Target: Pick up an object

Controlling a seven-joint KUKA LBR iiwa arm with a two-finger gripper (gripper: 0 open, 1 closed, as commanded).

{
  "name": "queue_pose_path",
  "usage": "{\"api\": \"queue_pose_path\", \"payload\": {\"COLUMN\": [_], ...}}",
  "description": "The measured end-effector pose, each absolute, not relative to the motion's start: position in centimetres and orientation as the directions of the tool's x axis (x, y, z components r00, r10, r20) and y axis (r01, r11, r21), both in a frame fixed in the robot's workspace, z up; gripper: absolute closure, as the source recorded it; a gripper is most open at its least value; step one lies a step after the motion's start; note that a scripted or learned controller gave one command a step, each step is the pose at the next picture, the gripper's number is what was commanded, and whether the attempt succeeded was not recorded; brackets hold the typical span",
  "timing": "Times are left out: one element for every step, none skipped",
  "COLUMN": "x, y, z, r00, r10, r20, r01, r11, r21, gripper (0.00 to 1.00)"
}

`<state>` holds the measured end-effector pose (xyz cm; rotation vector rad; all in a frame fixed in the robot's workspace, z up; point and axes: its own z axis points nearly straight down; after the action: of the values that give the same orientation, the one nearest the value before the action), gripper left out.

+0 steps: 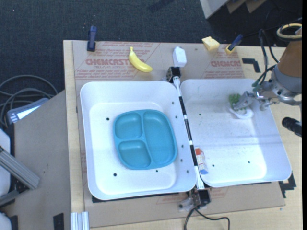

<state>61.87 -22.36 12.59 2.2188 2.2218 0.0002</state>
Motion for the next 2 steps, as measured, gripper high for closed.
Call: {"api": "queue_pose_path", "payload": {"x": [65.8,65.9], "y": [-16.1,-16.2], "z": [8.5,9.6], "r00": [-0.002,-0.003], "r10": [1.0,1.0], "r20": [0.0,-0.003], "r01": [1.0,1.0], "r11": [0.002,0.003], "r21": [0.002,0.005], "gripper": [0.0,1.0]}}
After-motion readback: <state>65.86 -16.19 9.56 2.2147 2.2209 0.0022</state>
